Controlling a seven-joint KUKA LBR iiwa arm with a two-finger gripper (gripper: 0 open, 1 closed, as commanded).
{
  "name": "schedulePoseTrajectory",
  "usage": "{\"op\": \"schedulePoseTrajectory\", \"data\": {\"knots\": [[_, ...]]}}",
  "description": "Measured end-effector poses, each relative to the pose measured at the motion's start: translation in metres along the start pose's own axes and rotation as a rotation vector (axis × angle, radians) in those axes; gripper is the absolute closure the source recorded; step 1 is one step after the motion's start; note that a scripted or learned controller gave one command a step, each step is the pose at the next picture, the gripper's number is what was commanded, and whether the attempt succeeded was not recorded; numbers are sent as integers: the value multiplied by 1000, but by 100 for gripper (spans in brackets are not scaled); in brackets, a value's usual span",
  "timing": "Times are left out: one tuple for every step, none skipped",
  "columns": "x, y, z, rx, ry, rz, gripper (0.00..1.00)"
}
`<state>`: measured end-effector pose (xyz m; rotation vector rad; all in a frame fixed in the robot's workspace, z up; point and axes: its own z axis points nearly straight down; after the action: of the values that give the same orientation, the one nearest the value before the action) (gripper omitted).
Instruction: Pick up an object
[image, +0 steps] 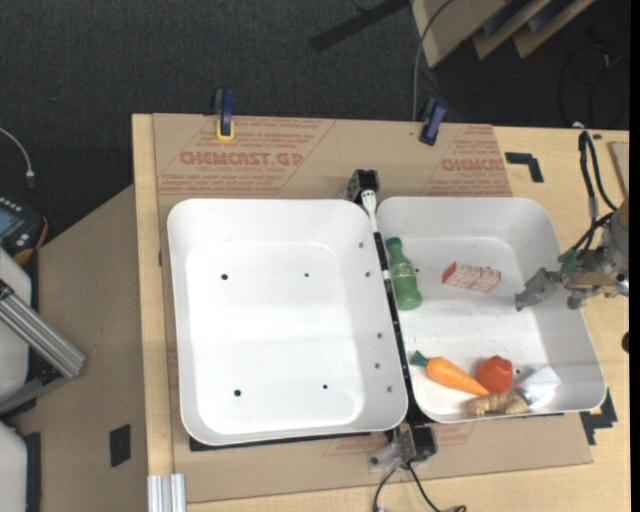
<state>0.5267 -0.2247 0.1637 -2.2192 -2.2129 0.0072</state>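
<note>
Your gripper (532, 292) hangs over the right bin's (520, 215) right side, claw state unclear, carrot (452, 375) apart nearer.

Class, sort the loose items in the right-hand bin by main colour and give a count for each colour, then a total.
Green: 1, the bottle
Orange: 1, the carrot
Red: 1, the tomato
Red and white: 1, the packet
Tan: 1, the ginger root
White: 1, the small wrapper
Total: 6
</note>
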Motion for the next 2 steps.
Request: {"op": "schedulePoseTrajectory", "data": {"knots": [[0, 3, -16, -12, -5, -2, 100], [0, 3, -26, -15, -7, -2, 100]]}}
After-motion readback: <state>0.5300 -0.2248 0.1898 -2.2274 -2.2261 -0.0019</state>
